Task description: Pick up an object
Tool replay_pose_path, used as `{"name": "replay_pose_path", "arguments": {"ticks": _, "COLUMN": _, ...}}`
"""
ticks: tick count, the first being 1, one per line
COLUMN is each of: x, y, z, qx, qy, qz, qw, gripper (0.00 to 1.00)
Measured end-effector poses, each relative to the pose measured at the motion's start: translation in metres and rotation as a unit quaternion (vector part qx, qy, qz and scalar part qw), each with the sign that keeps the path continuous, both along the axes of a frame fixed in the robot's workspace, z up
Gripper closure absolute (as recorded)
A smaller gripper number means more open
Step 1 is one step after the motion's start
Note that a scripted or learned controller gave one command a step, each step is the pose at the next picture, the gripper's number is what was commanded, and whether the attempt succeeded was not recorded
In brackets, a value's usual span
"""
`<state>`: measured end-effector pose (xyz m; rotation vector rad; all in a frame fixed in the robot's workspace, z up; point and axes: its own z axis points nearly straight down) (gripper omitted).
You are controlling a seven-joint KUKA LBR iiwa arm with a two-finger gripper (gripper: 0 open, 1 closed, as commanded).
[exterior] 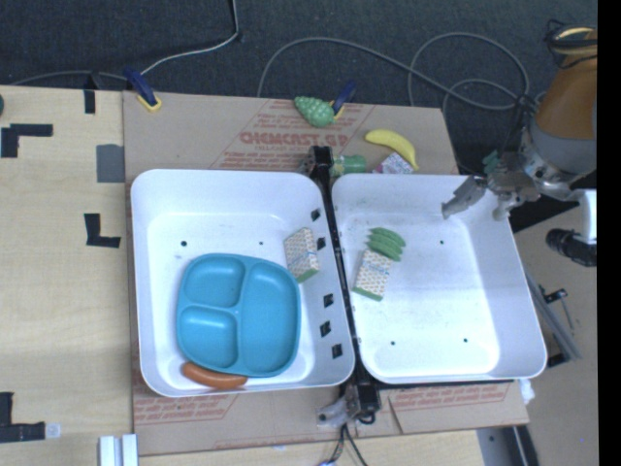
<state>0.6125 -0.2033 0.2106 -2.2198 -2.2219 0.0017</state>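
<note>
In the right bin [485, 343] lie a green ribbed vegetable [386, 241] and, just below it, a small patterned box [373, 275]. My gripper [478, 204] hangs over that bin's upper right corner, well to the right of both items. Its fingers [460, 200] stand spread, open, with nothing between them. The left bin [194, 202] holds a blue divided plate [238, 314], a second small patterned box [303, 253] near the inner wall, and an orange sausage [213, 376] at the front edge.
Behind the bins, on the cardboard, lie a yellow banana [392, 145], a green toy [315, 110] and a small packet [393, 165]. Cables run across the dark floor at the back. A black divider [335, 280] separates the bins.
</note>
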Motion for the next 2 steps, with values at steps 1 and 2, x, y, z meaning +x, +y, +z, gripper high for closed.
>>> {"name": "replay_pose_path", "arguments": {"ticks": 1, "x": -0.013, "y": 0.059, "z": -0.087, "qx": 0.001, "qy": 0.002, "qz": 0.0, "qw": 1.0, "gripper": 0.0}}
{"name": "replay_pose_path", "arguments": {"ticks": 2, "x": 0.024, "y": 0.103, "z": -0.125, "qx": 0.0, "qy": -0.002, "qz": 0.001, "qw": 1.0, "gripper": 0.0}}
